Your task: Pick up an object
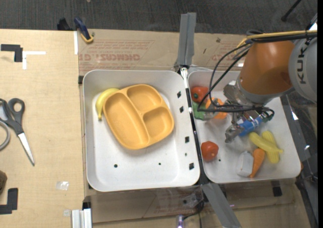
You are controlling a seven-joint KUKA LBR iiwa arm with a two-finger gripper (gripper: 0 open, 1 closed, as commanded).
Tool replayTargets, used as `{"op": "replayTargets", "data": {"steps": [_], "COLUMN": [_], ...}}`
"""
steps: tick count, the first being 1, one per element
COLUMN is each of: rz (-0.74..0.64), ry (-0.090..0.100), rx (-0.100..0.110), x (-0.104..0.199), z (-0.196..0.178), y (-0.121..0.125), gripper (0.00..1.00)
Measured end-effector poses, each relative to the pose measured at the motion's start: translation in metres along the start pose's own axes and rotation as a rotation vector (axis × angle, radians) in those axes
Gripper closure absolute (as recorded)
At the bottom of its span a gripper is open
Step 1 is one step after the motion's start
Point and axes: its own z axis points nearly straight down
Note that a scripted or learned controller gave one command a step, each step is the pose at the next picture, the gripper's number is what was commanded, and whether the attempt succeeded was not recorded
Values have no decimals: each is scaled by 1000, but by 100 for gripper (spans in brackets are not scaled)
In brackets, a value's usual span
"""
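We see the gripper low in the right bin, just left of the yellow banana. It may touch a blue thing, but we cannot tell its grip.

arm reaching in, gripper lowered

Left bin front open; divided plate fills middle. Right bin crowded w/ toys.
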Motion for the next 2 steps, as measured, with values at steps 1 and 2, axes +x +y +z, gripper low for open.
{"op": "replayTargets", "data": {"steps": [1, 2], "rz": [-42, -38], "ry": [-1, -7], "rx": [1, 3], "x": [-12, -14], "z": [-1, -11], "y": [-15, -16], "gripper": [0, 100]}}
